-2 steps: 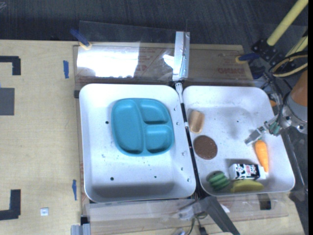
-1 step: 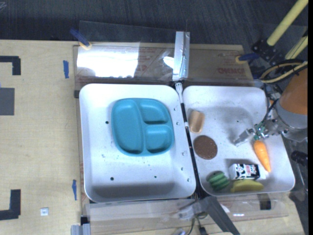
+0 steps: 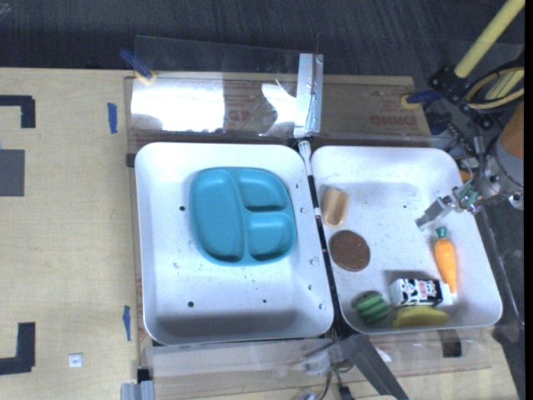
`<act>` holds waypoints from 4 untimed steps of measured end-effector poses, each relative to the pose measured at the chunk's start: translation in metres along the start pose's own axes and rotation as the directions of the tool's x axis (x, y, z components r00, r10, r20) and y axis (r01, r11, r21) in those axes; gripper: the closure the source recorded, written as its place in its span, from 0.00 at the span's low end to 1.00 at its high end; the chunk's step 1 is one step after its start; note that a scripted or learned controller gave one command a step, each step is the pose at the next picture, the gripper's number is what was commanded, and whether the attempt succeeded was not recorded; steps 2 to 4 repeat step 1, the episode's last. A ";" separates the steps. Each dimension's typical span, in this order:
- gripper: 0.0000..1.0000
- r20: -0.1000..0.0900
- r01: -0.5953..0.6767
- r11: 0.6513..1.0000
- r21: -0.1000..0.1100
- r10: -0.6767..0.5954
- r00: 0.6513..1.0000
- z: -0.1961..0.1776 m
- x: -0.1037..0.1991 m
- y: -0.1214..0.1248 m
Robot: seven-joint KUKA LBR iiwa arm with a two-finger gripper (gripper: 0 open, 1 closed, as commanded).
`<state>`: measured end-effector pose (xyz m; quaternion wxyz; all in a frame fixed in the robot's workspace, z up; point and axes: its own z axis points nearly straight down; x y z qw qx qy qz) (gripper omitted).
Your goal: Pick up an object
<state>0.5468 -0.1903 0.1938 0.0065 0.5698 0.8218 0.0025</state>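
Two white bins seen from above, with the arm at the right bin's edge.
We saw a blue divided tray (image 3: 243, 215) in the left bin (image 3: 158, 290). In the right bin (image 3: 391, 173), the gripper (image 3: 440, 211) hung near the right wall, just above a carrot (image 3: 446, 261). A brown disc (image 3: 350, 250), a tan cylinder (image 3: 335, 206), a cow-print carton (image 3: 416, 291), a banana (image 3: 419, 316) and a green piece (image 3: 371, 307) lay nearer the front.

The arm (image 3: 510, 152) is cut off by the right edge. The hand (image 3: 436, 212) is too small to read. The banana (image 3: 420, 316) lies partly behind the carton (image 3: 416, 291).
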 end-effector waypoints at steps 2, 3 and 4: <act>0.00 -0.014 0.017 1.000 0.014 -0.017 1.000 0.075 -0.019 -0.039; 0.00 -0.014 0.017 1.000 0.014 -0.017 1.000 0.075 -0.019 -0.039; 0.00 -0.014 0.017 1.000 0.014 -0.017 1.000 0.075 -0.019 -0.039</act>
